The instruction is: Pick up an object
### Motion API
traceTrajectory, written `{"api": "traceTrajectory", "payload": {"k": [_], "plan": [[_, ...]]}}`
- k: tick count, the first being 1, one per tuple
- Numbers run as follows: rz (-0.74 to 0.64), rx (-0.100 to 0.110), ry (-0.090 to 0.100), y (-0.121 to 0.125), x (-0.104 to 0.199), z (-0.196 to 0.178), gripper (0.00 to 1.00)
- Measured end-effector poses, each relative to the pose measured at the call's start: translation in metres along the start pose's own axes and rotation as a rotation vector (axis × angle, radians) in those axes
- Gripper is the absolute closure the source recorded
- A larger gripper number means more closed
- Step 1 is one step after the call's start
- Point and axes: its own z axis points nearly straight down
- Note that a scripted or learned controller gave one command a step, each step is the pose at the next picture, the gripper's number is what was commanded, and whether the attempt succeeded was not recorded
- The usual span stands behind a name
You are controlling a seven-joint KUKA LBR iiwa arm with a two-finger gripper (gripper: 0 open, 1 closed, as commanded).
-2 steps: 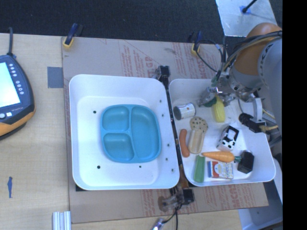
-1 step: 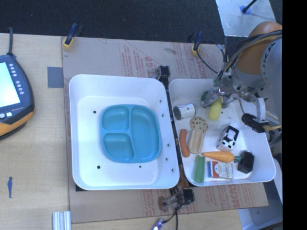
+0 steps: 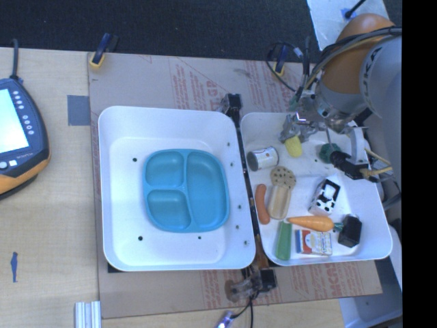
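1. While the arm (image 3: 362,60) leans in from the right, its gripper (image 3: 298,123) sits low over the far end of the right bin (image 3: 382,251), just above a small yellow piece (image 3: 293,146) (likely the pick target, judging by where the tool hangs); can't tell how far the jaws stand apart, nor if they have anything
2. Objs are all crowded in the right bin, prob. because that's the source side. The left bin (image 3: 116,183) carries just a blue divided tray (image 3: 186,188), lying flat w/ three compartments
3. Yellow piece lies at the bin's far end, near a silver can (image 3: 261,158) on its side, apart from the rest. That gap should make it an easier grab than the packed lower cluster
4. Shapes & surfaces: can is a short shiny cylinder that may roll; the carrot (image 3: 311,222) is a smooth orange taper; the brush-like thing (image 3: 281,193) has a dotted round head on a pale handle; the red-orange sausage (image 3: 261,203) is slim & rounded; the green block (image 3: 283,240) is a flat bar; the black-and-white toy (image 3: 326,197) is blocky; the black lump (image 3: 349,230) looks matte; a flat printed card (image 3: 313,242) lies under the carrot's end
5. Both bins are smooth white plastic, shallow, w/ rounded corners
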Motion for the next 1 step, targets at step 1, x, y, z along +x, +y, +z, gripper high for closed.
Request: {"api": "traceTrajectory", "payload": {"k": [1], "plan": [[-0.002,0.002,0.000,-0.0429,0.0834,-0.0530,1.00]]}}
